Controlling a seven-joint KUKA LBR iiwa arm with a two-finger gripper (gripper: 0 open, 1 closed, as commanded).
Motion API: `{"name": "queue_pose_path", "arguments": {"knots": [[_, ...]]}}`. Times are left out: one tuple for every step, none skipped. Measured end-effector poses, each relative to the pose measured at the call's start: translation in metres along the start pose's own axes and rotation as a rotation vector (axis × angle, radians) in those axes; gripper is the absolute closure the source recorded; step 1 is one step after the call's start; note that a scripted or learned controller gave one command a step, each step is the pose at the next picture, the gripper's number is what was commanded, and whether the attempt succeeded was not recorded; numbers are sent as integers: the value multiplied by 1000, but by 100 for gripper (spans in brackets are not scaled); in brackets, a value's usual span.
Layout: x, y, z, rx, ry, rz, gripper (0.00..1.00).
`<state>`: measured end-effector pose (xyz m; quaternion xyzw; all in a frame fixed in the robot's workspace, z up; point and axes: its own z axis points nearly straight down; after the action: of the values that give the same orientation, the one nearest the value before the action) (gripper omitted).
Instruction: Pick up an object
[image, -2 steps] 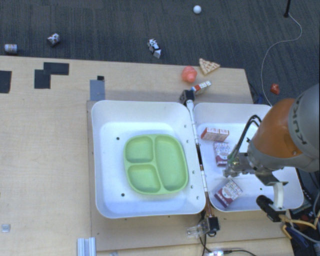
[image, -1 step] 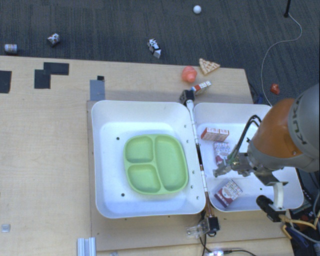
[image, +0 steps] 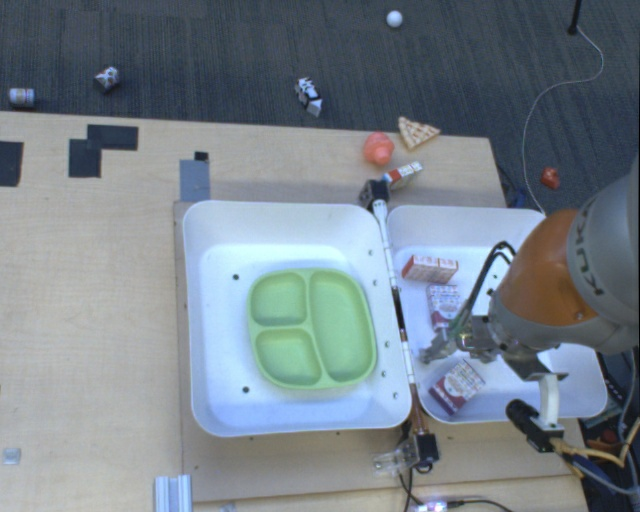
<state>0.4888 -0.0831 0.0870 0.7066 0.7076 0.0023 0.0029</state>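
The wooden bench (image: 90, 300) is carrying two shallow white bins side by side, and the left bin (image: 215, 300) is serving here as the landmark. Inside that bin, a light green divided plate (image: 312, 330) with three compartments is lying flat near the middle. Just to the right of the left bin, touching it along a shared edge, the right bin (image: 470, 225) is holding several small packets.

The grey arm (image: 610, 250) with its orange band (image: 545, 280) is reaching in from the right of the left bin and is hanging over the right bin. Its gripper (image: 448, 345) is sitting low over the packets, close to the left bin's right wall; whether the fingers are spread or closed on anything cannot be told from this angle.

Right of the left bin, in the far part of the right bin, a red and white carton (image: 430, 268) is lying flat. Nearer, a small red and white packet (image: 443, 303) is lying just beside the gripper, and a red and white pouch (image: 456, 386) is lying just below the gripper, tilted.

Beyond the left bin's far right corner, an orange ball (image: 378, 148), a toy pizza slice (image: 417, 131) and a small red-capped tube (image: 405, 174) are resting on the bench.
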Motion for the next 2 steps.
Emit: {"name": "queue_pose_path", "arguments": {"knots": [[0,2,-11,-7,-1,-3,100],[0,2,-11,-6,-1,-3,0]]}}
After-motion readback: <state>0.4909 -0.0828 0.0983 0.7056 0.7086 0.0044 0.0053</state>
